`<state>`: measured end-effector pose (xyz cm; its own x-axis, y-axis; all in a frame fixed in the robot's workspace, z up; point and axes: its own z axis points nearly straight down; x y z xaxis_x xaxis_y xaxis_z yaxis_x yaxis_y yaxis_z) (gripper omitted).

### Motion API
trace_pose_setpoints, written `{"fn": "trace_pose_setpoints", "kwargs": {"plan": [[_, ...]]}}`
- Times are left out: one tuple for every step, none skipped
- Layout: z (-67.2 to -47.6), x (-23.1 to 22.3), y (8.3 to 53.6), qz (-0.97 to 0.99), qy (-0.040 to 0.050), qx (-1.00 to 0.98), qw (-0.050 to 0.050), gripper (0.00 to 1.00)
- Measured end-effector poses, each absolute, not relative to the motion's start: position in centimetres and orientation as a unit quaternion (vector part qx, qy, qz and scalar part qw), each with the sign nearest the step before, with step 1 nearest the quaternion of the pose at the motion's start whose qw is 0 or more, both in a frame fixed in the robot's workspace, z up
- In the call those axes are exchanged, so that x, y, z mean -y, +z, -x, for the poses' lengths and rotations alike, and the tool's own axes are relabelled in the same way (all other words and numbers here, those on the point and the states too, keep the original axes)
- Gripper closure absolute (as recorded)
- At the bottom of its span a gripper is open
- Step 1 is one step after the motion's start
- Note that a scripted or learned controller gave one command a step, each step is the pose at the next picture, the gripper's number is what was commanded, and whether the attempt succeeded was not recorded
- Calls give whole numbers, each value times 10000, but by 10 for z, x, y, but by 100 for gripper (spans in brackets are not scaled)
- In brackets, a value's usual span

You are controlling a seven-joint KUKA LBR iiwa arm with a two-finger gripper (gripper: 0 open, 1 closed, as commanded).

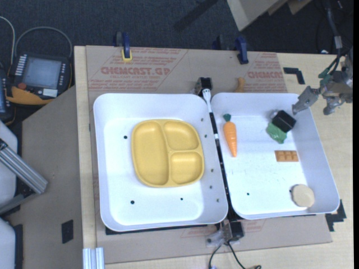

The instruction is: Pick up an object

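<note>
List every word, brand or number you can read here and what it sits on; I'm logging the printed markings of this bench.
"CHEMCAST GP" in red, on the brown board behind the left bin.
A second red print on the same board behind the right bin, partly legible, apparently the same brand.
The handheld pendant's screen at left: too small to read.
The yellow plate, carrot and other items: no text visible.

right bin (255, 198): we see open floor mid-left | obstacles: carrot (230, 137), green-black block (279, 125), cracker (286, 156), round cookie (302, 195)
</note>
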<state>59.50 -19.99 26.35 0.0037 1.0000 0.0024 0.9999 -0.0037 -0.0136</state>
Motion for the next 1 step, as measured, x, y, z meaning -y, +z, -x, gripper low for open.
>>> {"fn": "trace_pose_setpoints", "kwargs": {"plan": [[-597, 199, 272, 7071, 2, 7071, -2, 0]]}}
